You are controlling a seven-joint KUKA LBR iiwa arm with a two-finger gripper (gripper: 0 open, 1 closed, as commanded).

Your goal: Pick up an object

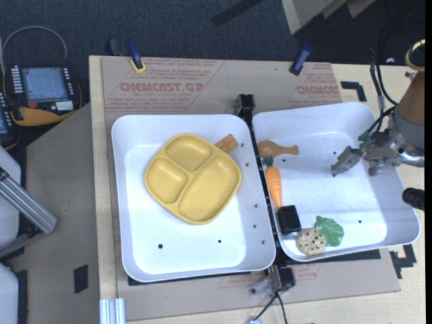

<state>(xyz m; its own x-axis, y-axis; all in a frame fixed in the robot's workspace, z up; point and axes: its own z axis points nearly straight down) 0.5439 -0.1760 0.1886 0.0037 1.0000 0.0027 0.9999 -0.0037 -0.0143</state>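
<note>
The right bin holds a brown toy drumstick, an orange carrot, a black block, a round cookie and a green leafy piece, all along its left and front sides. My gripper hangs over the right half of this bin, open, its two grey fingers spread with nothing between them. It is well to the right of the drumstick and carrot and touches none of the objects.
The left bin carries a yellow divided plate with a small brown piece at its upper right rim. The arm's orange band enters from the right edge. Blue clamps sit at the bench's back.
</note>
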